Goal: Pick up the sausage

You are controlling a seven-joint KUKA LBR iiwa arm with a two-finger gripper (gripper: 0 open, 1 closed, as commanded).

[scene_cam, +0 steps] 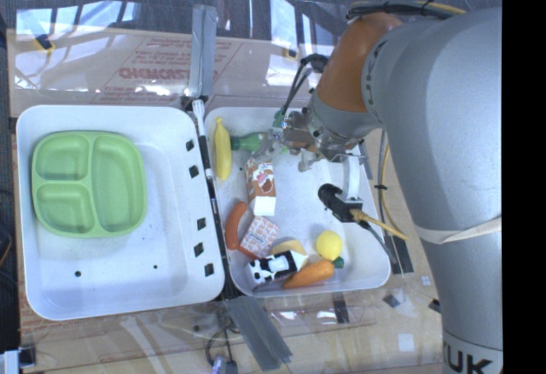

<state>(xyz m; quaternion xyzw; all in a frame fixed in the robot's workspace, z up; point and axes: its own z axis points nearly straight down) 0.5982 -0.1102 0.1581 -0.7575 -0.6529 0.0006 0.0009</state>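
Pincer point(294, 142) hangs over the far part of the right bin point(375, 274); whether it is spread or closed I cannot tell. Nearest lie the carrot point(310, 273) and lemon point(329, 244). Farther back, the sausage point(235, 224) lies against the bin's left wall, beside a small packet point(259, 236). Better to come down along its length, clear of wall and packet

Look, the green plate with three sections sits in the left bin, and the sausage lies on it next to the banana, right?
Not quite. The camera view shows the green plate in the left bin, but the sausage is not on it. It lies in the right bin, along that bin's left wall, below the banana.
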